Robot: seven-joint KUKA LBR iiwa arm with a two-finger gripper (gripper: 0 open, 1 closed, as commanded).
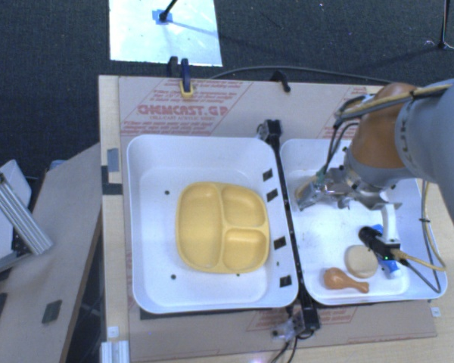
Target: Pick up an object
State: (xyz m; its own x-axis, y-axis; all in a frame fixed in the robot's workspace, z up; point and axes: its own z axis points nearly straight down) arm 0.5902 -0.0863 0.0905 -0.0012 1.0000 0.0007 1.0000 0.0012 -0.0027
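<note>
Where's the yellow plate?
In the camera view, the yellow plate lies in the middle of the left bin; the hand is over the right bin.

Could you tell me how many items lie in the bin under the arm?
2: beige disc by the front wall, orange gourd beside it; the arm may hide more.

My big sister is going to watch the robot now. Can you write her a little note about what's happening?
Hand: low in the right bin, close to the divider; nothing seen in it.
Things: a yellow divided plate lies in the left bin. A round beige disc and an orange drumstick-shaped toy lie side by side at the right bin's near edge, apart from the hand.
Done: nothing picked up yet.
Left: grab one thing and lift it.
</note>
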